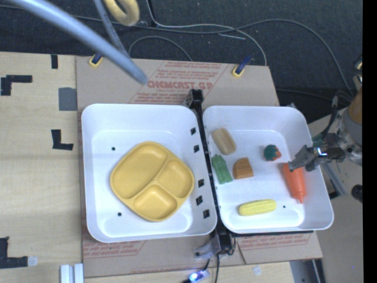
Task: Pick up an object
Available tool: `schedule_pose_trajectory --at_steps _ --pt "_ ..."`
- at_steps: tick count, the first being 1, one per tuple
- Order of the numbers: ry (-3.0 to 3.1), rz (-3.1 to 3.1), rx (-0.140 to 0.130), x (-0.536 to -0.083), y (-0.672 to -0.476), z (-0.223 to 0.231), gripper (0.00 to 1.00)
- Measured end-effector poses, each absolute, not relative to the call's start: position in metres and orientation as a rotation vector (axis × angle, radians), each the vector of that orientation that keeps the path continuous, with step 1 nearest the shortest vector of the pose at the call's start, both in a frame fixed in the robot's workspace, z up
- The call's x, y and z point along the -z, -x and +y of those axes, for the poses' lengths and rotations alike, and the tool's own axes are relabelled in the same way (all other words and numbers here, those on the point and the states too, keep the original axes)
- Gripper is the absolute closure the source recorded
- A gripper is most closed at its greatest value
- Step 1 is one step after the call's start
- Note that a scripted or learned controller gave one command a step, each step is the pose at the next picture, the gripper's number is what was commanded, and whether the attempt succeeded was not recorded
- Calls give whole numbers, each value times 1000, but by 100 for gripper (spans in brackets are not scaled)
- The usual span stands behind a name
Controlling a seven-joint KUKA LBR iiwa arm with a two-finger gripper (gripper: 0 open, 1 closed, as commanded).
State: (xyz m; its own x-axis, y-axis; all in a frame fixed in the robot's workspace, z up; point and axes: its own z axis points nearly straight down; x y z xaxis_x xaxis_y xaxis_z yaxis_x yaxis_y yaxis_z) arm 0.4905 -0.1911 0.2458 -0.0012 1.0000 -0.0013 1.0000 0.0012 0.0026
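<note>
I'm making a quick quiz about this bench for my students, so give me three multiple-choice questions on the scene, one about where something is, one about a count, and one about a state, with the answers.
1. Where does the yellow divided plate lie?
A. in the left bin
B. in the right bin
C. on the cardboard behind the bins

2. How many toy foods lie in the right bin?
A. three
B. six
C. nine

3. How does the corn cob lie?
A. standing on end
B. flat on the bin floor
C. stacked on the carrot

Answers: 1 A, the plate fills the middle of the left bin. 2 B, there are a tan piece, a green piece, a brown piece, a small red and green piece, the carrot and the corn cob. 3 B, the cob lies lengthwise on the floor, apart from the carrot.
</note>
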Motion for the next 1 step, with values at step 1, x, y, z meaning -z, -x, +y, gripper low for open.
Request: schedule_pose_trajectory --at_steps 1 --pt "-2215 2228 -1 -249 -500 -146 100"
